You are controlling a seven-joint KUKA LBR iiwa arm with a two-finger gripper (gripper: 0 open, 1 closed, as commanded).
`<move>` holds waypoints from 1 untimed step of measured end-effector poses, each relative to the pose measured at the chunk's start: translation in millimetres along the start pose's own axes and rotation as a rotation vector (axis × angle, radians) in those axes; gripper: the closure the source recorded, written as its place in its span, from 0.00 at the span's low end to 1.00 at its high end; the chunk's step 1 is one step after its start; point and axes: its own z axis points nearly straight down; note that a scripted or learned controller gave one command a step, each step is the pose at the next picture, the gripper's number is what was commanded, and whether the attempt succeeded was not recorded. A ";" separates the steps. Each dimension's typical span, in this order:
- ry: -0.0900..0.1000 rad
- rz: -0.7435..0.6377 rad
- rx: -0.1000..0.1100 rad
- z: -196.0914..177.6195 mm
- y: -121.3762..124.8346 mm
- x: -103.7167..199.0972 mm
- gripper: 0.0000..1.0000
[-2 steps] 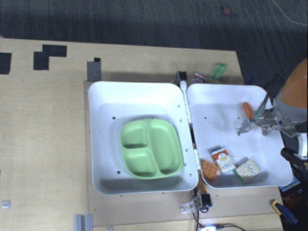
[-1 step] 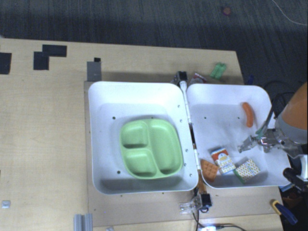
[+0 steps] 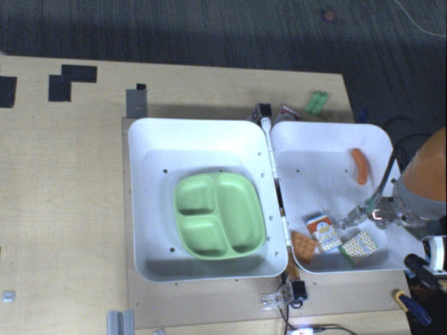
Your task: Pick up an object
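Gripper (image 3: 351, 217), fingers spread and grasping nothing, is hovering over small packets (image 3: 328, 234) near the right bin's (image 3: 328, 137) front edge; picking is not yet done.

bench (image 3: 63, 222) bears two white bins (image 3: 147, 187)

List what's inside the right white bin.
The right white bin holds an orange sausage-shaped toy, a small orange-and-white carton, a tan waffle-like piece and a green-patterned packet. The arm's gripper covers the floor near its right wall.
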 end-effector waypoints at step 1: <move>-0.001 -0.001 -0.005 -11.3 1.9 0.1 1.00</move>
